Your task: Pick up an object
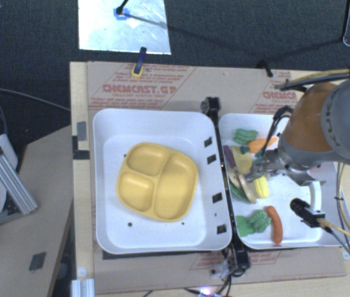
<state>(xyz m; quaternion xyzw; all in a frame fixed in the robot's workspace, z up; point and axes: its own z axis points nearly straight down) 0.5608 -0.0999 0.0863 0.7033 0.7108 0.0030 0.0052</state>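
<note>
**While claw sits low in right bin: toy food, light and slick**

Nearest the camera in the right bin (323, 237): orange-red toy sausage (275, 224) beside a green toy broccoli (253, 223), touching or nearly so. Both look like hollow moulded plastic, so I'd judge them light, stiff and slippery. The sausage is the cleanest pick: narrow, clear of the pile, so pinch across its short axis at mid-length.

Further back, the claw (265, 167) is down in a cluster: yellow corn piece (261, 187), pale slice (239, 184), orange carrot (260, 145), green piece (245, 135). These are packed tight and likely to skid aside. Can't tell whether the claw is open or closed, or gripping anything.

The left bin (109, 135) holds a yellow divided plate (157, 181), rigid and too broad to grip except at the rim.

Farther back, the board under the bins on the tabletop (162, 88) reads "CHEMCAST", with smaller print I can't read.
</note>
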